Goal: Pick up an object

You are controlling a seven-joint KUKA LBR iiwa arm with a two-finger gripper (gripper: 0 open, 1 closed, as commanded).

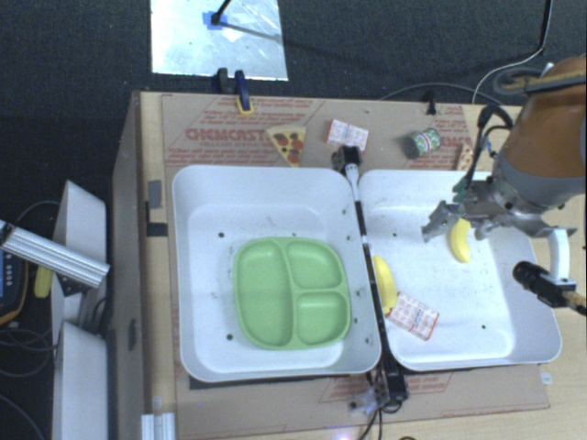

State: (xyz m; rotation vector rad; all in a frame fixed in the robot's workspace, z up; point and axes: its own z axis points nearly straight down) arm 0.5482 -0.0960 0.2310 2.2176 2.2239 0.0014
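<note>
My gripper (460, 222) hangs over the right part of the right bin (514, 346), reaching in from the right. Its two grey fingers (437, 220) stand spread apart, so it is open. A small yellow banana-shaped piece (459, 244) lies between and just below the fingertips; neither finger visibly presses on it. A second yellow piece (385, 283) rests against the right bin's left wall. Beside it, lower down, lies a red-and-white packet (414, 317).
The left bin (197, 246) holds a green divided plate (293, 291). On the cardboard behind the bins lie a toy pizza slice (287, 144), a small red-and-white packet (348, 135) and a green can (425, 142). A black divider (362, 236) runs between the bins.
</note>
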